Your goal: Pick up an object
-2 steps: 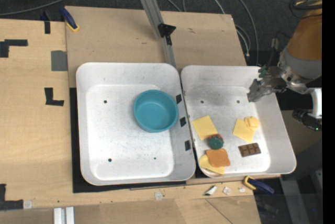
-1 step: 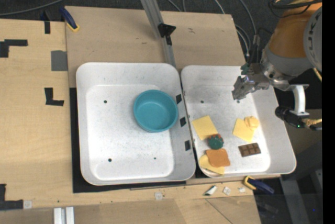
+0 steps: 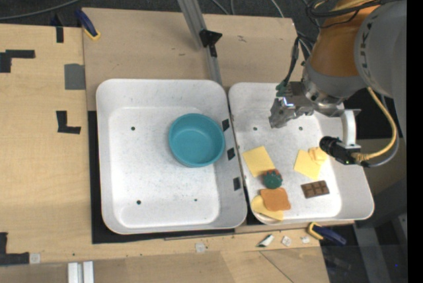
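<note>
My gripper [image 3: 283, 112] hangs over the upper middle of the right bin [image 3: 248, 103], above bare bin floor. A yellow square [image 3: 258, 160] lies below it, with a small green object [image 3: 272, 178] and an orange block [image 3: 275, 199] on a pale yellow piece [image 3: 263, 211] nearer the front. To the right lie a yellow wedge [image 3: 308, 162] and a brown chocolate-like bar [image 3: 314, 190]. All of these lie apart from the gripper. A blue bowl [image 3: 195, 139] sits in the left bin [image 3: 119, 143].
The grey arm with its orange band [image 3: 340, 43] reaches in from the right, with cables around it. A slanted metal pole [image 3: 192, 7] stands behind the bins. Clamps [image 3: 89, 24] and black tape marks sit on the wooden bench.
</note>
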Tool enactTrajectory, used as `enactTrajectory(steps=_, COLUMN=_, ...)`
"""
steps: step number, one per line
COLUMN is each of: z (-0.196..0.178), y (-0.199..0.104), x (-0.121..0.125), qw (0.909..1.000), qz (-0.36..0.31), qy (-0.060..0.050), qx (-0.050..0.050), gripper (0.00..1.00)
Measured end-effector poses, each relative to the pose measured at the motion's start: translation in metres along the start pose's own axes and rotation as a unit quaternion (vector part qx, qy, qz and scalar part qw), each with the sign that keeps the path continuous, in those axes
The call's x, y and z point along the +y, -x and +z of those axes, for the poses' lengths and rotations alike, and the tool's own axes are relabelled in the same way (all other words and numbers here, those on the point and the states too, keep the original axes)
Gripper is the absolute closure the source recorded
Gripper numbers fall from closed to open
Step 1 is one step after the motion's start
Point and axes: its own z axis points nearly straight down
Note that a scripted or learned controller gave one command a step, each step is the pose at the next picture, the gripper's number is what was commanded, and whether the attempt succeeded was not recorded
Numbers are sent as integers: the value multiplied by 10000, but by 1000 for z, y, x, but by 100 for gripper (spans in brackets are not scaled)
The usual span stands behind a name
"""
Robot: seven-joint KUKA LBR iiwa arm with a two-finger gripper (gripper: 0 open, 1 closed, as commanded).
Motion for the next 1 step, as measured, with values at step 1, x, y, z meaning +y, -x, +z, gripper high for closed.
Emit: enactTrajectory(steps=1, z=3, y=-48, x=7, qw=10000, qz=1, qy=1, qx=0, gripper=100)
